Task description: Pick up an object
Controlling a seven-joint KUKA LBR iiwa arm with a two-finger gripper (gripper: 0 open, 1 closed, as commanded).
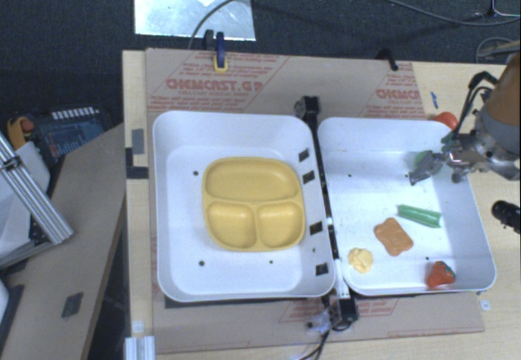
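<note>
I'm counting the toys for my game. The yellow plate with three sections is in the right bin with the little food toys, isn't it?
Not quite. The camera view shows the yellow plate with three sections in the left bin, by itself. The little food toys, such as the green piece and the orange piece, lie in the right bin.

Yellow tray (251,213) in left bin (175,138), pincer (437,164) over right bin (358,138).

The bench (134,212) bears two white bins (175,212) side by side
</note>
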